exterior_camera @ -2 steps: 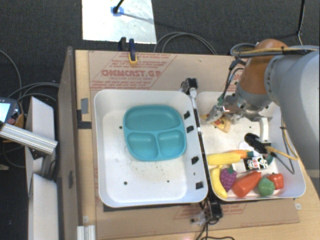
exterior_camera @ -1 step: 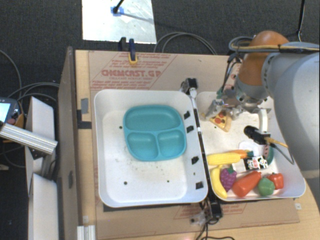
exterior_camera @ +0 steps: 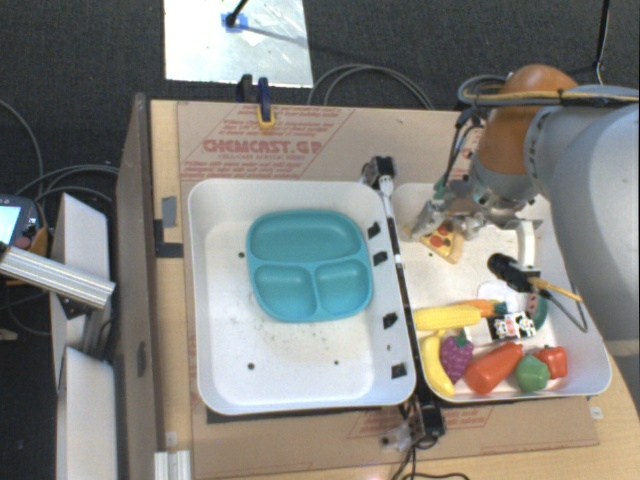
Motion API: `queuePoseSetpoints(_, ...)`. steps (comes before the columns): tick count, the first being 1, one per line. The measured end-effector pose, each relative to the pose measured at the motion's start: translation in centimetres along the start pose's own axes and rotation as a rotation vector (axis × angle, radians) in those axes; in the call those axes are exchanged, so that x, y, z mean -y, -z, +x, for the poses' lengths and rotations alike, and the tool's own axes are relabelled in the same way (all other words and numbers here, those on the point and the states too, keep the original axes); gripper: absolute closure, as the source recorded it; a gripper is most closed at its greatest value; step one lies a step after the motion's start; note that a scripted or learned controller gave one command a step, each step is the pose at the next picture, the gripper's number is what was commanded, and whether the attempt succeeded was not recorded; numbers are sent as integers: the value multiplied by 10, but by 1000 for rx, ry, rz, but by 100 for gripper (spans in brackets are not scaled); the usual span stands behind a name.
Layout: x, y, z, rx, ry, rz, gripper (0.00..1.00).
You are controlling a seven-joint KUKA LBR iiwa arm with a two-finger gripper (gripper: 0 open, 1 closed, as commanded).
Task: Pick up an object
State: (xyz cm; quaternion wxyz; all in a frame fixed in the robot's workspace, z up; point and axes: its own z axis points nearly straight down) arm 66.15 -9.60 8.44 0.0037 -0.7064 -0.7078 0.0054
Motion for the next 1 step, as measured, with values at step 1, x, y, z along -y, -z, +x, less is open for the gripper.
queuePoseSetpoints(1,1,11,-2,3,4,5,100)
